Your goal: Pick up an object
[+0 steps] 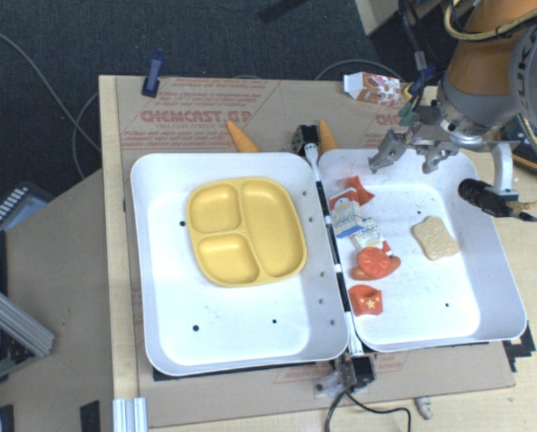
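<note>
My gripper [410, 157] hangs over the back edge of the right bin [466, 318], fingers spread open with nothing between them. Several small objects lie in that bin. A tan bread-like block [434, 238] sits toward the right, in front of the gripper. Along the bin's left side lie a red scrap [356, 190], a white and blue packet [353, 224], a round red piece [376, 263] and a red strawberry-like piece [367, 301]. None of them touches the gripper.
The left bin [160, 313] holds a yellow divided plate [246, 230]. Behind the bins lie two orange carrot-like pieces [241, 137], a blue clip [152, 73] and a wrapper [373, 86]. A black cable fitting [482, 196] overhangs the right bin's right rim.
</note>
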